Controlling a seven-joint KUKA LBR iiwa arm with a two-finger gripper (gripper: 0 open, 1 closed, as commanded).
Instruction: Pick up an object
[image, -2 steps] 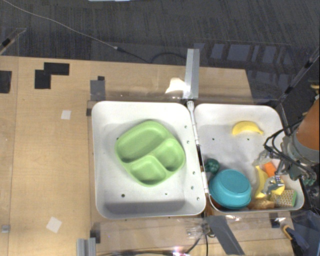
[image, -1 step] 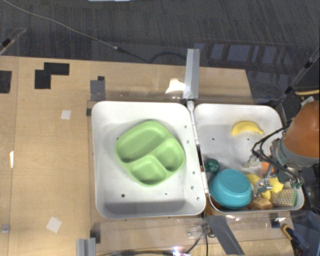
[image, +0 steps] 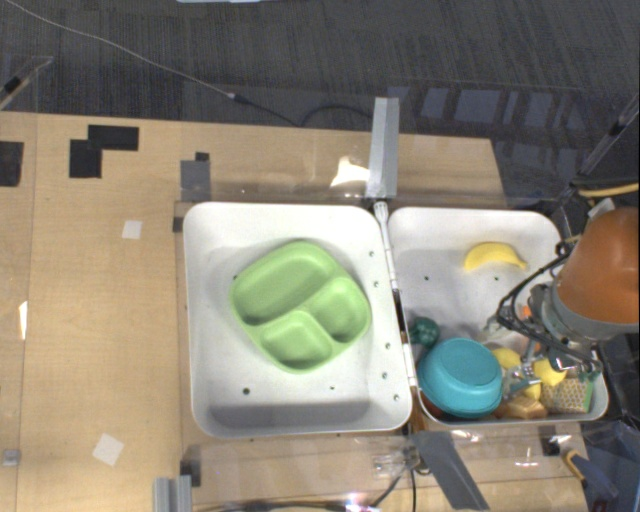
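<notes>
In the right bin (image: 450, 240) lie a yellow banana (image: 493, 257) near the back, a small dark green object (image: 425, 331) by the divider, and a teal bowl (image: 461, 377) at the front. A pile of yellow and tan pieces (image: 540, 390) fills the front right corner. My gripper (image: 532, 374) reaches down into that corner, right of the bowl and above the pile. The orange band of the arm (image: 603, 272) hangs over it and hides part of the wrist.
The left bin (image: 210, 300) holds a light green divided plate (image: 300, 305) lying at a slant. A grey metal post (image: 383, 145) stands at the back between the bins. Wooden bench surface extends to the left.
</notes>
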